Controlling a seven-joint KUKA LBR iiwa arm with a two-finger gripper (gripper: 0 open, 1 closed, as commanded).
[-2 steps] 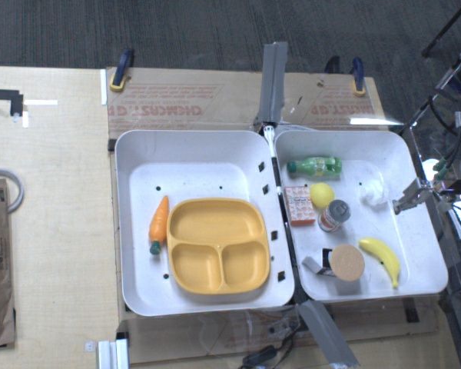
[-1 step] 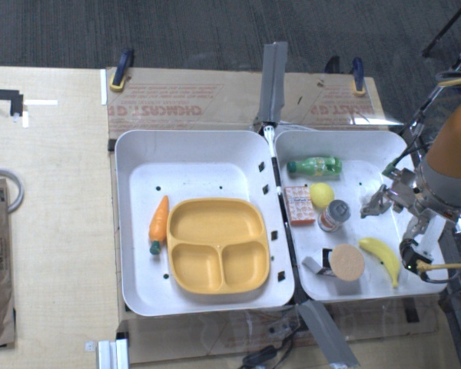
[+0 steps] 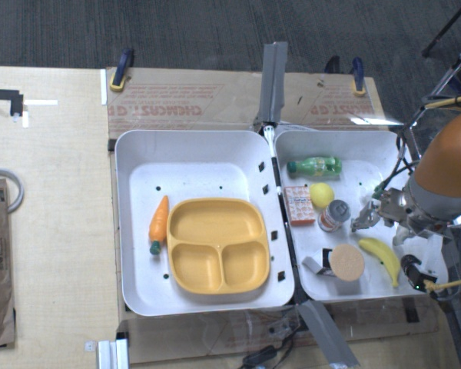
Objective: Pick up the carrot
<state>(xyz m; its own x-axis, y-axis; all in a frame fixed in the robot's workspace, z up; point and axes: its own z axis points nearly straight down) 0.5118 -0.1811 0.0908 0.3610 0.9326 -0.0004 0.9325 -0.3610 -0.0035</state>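
Carrot [image 3: 159, 221] lies in the left white bin [image 3: 131, 206], at centre-left of the frame, its tip pointing up and its green stub toward the bottom, just beside the left rim of a yellow divided plate [image 3: 217, 244]. Over the right white bin [image 3: 369, 146] the gripper [image 3: 384, 217] hangs at the right of the frame, above a banana [image 3: 380, 257], with a soda can [image 3: 335, 214] and a lemon [image 3: 321, 195] to its left; nothing sits between its prongs, which look spread apart (though at this slant that is hard to tell). My worry is the plate: a descent slightly off could land a finger on its rim, tipping it or nudging the carrot away. The arm enters from the right edge, orange band above the wrist, well apart from the carrot.
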